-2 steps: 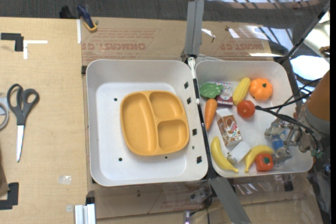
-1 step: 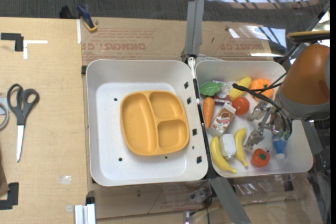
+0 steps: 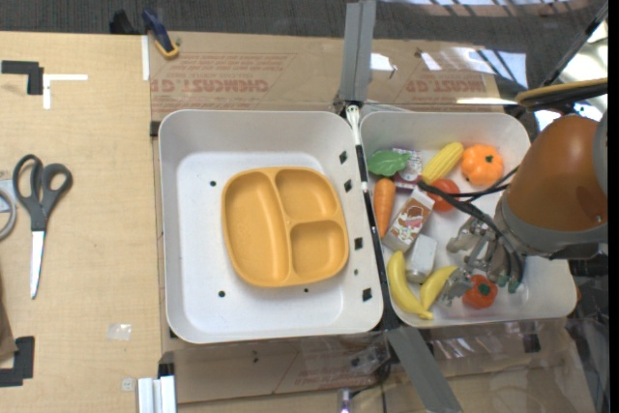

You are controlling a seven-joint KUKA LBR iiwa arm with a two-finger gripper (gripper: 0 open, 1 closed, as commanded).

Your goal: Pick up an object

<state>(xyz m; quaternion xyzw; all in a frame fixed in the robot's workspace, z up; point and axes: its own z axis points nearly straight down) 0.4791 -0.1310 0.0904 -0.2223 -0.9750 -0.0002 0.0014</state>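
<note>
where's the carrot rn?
The carrot lies in the right bin, against its left wall, below the green leafy toy and left of the small carton.

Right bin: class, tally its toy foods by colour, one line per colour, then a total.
Counting what can be made out in the right bin:
Yellow: 3 (corn, banana, a smaller yellow piece)
Orange: 2 (carrot, pumpkin)
Red: 2 (tomatoes)
Green: 1 (leaf)
Total: 8

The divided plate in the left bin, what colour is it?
Yellow-orange all over, plain; the plate shows clearly in the camera view.
</note>
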